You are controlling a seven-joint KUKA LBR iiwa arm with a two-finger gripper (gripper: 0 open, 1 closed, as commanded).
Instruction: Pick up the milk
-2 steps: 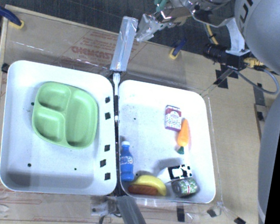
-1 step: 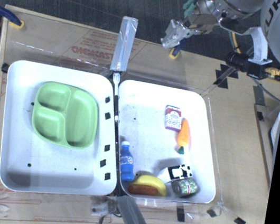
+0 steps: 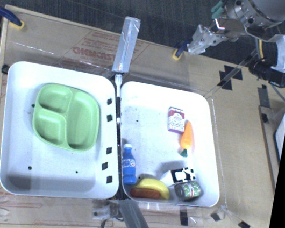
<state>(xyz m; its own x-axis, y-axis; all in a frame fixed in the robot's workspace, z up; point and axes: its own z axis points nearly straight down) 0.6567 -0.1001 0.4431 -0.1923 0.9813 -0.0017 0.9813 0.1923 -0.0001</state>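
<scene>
The end effector hangs empty above the desk's far edge, its grip state impossible to tell, while the milk sits wedged against the can and banana, so descending may grab a neighbour.

This looks like a robot laboratory. A plywood worktop carries two white bins taped in place, blue clamps hold it at ten o'clock, and a robot arm reaches in at one o'clock.
</scene>
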